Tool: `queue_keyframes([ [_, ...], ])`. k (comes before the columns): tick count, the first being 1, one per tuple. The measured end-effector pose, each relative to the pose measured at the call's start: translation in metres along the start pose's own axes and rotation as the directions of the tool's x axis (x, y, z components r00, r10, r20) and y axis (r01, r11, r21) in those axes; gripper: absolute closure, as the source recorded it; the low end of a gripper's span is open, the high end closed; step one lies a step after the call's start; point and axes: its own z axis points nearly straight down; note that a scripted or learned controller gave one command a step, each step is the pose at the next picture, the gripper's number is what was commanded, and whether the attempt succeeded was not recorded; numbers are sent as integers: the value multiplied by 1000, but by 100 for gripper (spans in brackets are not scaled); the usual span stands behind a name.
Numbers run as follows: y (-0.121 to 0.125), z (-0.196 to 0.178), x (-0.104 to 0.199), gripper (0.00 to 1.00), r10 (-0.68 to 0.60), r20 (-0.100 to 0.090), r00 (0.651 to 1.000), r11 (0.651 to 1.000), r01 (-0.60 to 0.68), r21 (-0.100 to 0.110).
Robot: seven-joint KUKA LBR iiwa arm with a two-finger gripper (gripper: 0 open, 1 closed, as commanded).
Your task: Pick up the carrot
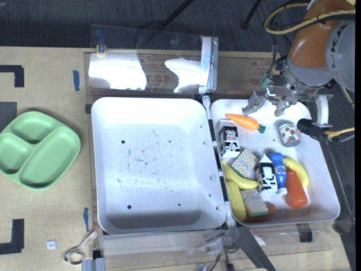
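My pincer (266,101) hangs over the far end of the right bin (330,176), and its two grey fingers (252,103) are spread apart, with nothing between them. One finger points down-left, toward the carrot; the other is nearer to the small white cup. My wrist comes in from the upper right corner, and the orange band (316,30) sits above it, with yellow cables curling around.

The carrot (242,121) lies just beside my left finger, in the far part of the right bin, close to the wall between the two bins. It lies almost flat; its thick end points left and its green tip points right. I cannot tell if my finger touches it.

To the right of the carrot is the small white cup with red spots (288,132). Nearer to the camera lie a black and white carton (229,139), two bananas (240,178), a sponge (245,161), a blue bottle (278,169), an orange bottle (296,189) and a corn cob (237,201), all crowded together.

The left bin (113,208) is beside it. A green divided plate (37,149) rests on the bench, well apart on the left.
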Motion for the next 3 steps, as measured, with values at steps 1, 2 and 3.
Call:
queue_keyframes([
  [1, 16, 40, -13, 0, -25, 1, 1000, 1000, 25, 0],
  [2, 17, 106, 12, 0, -234, 2, 972, 972, 234, -5],
  [3, 16, 106, -16, 0, -348, -7, 937, 937, 348, 2],
])
